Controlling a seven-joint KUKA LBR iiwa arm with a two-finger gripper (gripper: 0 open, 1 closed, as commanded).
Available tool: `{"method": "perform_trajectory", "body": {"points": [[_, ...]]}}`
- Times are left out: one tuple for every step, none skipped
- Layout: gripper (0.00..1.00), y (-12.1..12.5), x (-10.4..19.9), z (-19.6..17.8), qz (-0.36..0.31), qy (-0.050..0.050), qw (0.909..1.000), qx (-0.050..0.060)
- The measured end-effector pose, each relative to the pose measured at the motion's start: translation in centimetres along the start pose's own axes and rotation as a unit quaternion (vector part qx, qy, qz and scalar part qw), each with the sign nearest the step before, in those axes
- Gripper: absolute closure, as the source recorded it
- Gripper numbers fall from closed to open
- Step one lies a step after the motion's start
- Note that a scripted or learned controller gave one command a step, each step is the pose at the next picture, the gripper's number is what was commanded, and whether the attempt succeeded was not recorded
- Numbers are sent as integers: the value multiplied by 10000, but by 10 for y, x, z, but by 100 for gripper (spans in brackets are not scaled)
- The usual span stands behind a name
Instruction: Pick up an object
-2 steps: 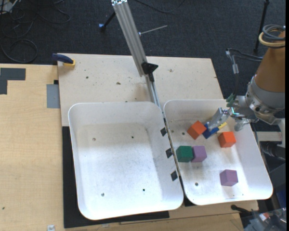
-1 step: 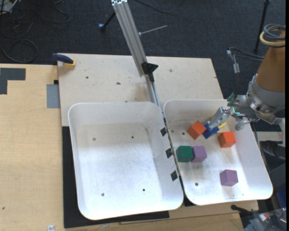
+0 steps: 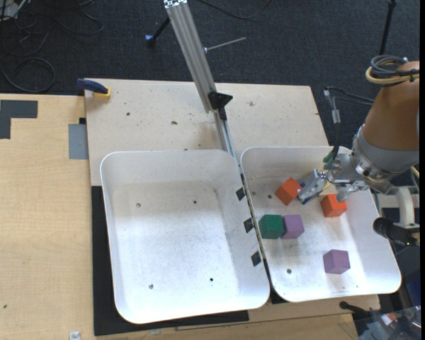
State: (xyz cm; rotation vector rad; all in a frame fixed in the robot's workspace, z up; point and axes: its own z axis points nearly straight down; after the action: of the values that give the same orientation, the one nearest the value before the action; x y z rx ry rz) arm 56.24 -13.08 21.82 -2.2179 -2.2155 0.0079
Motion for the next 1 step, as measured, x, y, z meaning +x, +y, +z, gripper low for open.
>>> {"method": "perform_trajectory", "body": {"points": [[0,0,-2,44,-2,3,10000,1]]}}
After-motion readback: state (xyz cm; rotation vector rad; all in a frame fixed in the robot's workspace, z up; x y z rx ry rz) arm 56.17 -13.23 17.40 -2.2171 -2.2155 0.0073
